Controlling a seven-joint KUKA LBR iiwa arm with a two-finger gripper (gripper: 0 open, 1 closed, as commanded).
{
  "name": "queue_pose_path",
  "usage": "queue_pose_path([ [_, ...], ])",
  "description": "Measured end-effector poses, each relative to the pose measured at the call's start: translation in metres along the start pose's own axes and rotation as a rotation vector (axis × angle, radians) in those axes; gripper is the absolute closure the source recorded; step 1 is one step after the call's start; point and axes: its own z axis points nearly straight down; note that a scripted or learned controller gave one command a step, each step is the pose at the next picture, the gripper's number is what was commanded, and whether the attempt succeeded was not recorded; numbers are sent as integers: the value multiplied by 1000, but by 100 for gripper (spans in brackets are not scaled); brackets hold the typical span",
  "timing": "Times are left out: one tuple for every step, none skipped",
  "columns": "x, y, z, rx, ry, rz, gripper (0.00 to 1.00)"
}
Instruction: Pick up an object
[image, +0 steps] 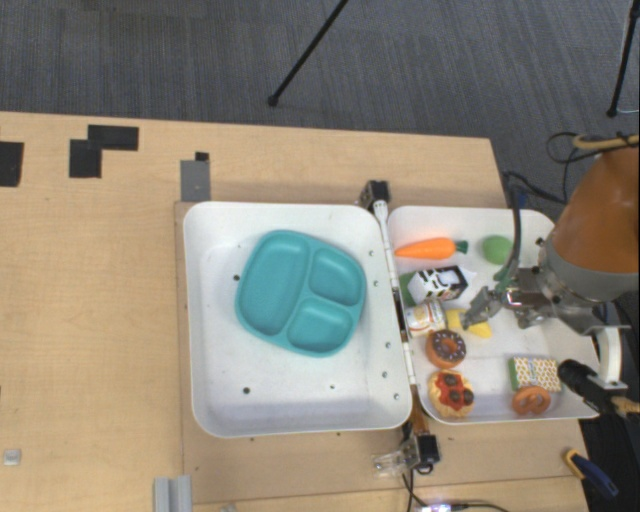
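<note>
Over the right bin (470, 214) the arm (600, 225) reached in from the right edge, orange band uppermost, wrist angled down and toward the bin's middle. I read the gripper (480, 305) as low among the toy food, its tip beside a small yellow piece (480, 328) and just right of the black-and-white carton (440, 284). Whether the fingers were apart or together I could not tell; the dark linkage hid them from this slant, and nothing showed between them.

My judgement: the reach-and-descend step was in hand, no grasp yet confirmed. Candidates all lay in the right bin: orange carrot (428, 248) along the top, green piece (497, 248) to its right, chocolate doughnut (446, 347) and a red-topped pastry (452, 392) on the left side, a speckled block (536, 373) and an orange doughnut (531, 401) at lower right. The left bin (200, 380) held a teal divided plate (300, 292), well apart from the gripper.

The next move would call for centring on one item, since yellow piece and carton crowded together, then closing and lifting straight up. I noted the risk of nudging neighbours or pinching two things.
</note>
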Motion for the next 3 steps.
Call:
queue_pose_path([
  [10, 19, 113, -2, 0, 3, 0],
  [10, 20, 103, -4, 0, 4, 100],
  [30, 66, -18, -5, -1, -1, 100],
])
